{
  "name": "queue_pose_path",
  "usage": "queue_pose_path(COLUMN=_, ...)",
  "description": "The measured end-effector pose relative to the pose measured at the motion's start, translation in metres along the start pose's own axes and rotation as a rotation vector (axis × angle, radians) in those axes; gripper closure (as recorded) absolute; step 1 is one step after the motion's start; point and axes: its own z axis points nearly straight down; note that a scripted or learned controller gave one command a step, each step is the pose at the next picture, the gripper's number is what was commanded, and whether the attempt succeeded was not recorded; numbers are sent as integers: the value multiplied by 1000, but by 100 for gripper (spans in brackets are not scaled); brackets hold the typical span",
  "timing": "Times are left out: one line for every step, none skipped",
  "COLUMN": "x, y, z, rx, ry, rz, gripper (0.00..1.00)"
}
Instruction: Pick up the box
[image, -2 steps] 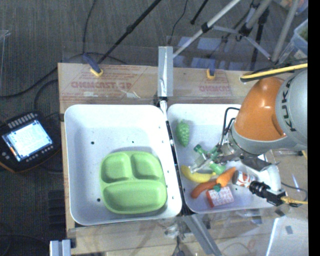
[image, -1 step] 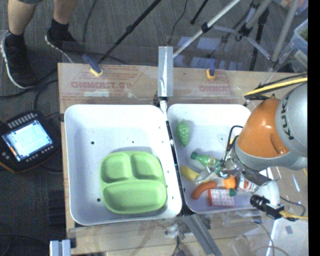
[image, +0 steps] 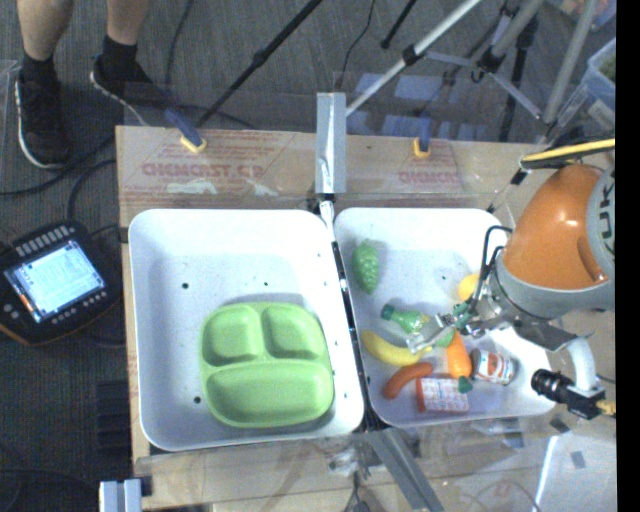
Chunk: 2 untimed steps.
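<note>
Reaching in from the right, my arm (image: 560, 240) has the gripper (image: 455, 325) low over the right bin (image: 420, 225), above the clutter, and I cannot tell how it is set. The box (image: 441, 394), red and white, lies at that bin's near edge, touching the sausage (image: 408, 379) and just near of the carrot (image: 457, 357). Crowding probably makes it awkward. Its printing is too small to read; the cardboard (image: 210, 170) beyond the bins carries faded red lettering I can't make out.
</note>
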Motion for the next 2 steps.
queue_pose_path(x=10, y=6, z=89, rx=-10, ry=-5, rz=-65, gripper=0)
queue_pose_path(x=-32, y=-9, z=35, rx=-1, ry=0, rz=-223, gripper=0)
